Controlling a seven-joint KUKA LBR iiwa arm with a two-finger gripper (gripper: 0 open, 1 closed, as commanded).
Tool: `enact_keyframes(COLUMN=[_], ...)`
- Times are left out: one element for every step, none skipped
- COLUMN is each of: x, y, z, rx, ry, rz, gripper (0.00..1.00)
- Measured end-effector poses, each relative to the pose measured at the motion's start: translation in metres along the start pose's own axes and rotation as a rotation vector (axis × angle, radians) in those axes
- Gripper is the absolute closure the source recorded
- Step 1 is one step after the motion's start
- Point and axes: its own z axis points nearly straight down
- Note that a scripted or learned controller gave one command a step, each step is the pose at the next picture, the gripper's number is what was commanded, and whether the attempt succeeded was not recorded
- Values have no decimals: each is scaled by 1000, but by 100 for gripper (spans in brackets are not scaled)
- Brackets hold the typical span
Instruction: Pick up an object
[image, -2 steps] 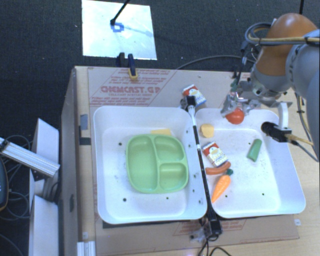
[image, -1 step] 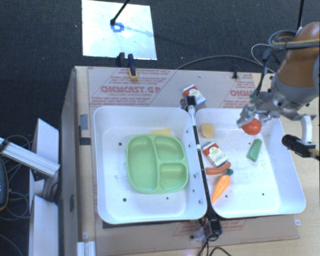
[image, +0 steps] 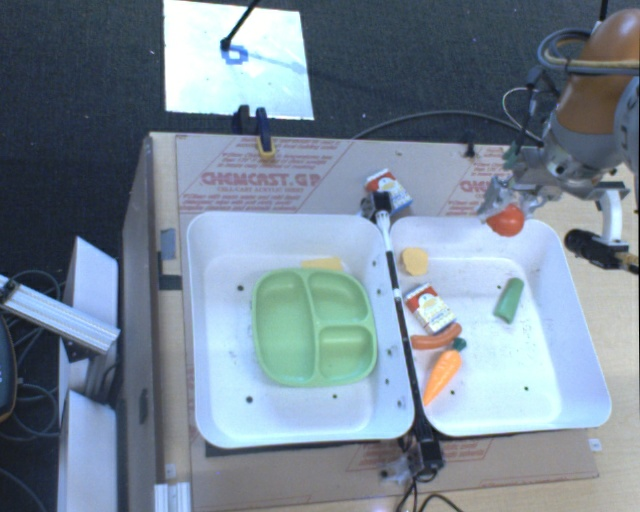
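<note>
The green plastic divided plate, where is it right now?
The green plastic divided plate lies in the left white bin, beside the center divider.

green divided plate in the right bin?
No, the light green divided plastic plate lies in the left white bin; the right white bin holds the small food toys instead.

Two bins sit side by side on the surface (image: 300, 180). In the left bin (image: 215, 300) lies a divided plate (image: 313, 327), with a flat block (image: 322, 264) just behind it at the far wall. The right bin (image: 560, 390) holds a round piece (image: 414, 262) near its far left corner, a small carton (image: 432, 309) before that, then a sausage (image: 436, 339) and a carrot (image: 442, 372) nearer the front. A short stick (image: 509, 300) lies to their right. Another carton (image: 386, 190) rests behind the bins, by their shared edge. The gripper (image: 508, 205) hangs above the right bin's far rim with a ball (image: 506, 221) at it.
</note>
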Motion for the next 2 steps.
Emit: enact_keyframes(x=[-9,-55], y=[-21,-127], z=[-24,9], rx=[-1,1], ry=[0,0], rz=[2,3], gripper=[100,100])
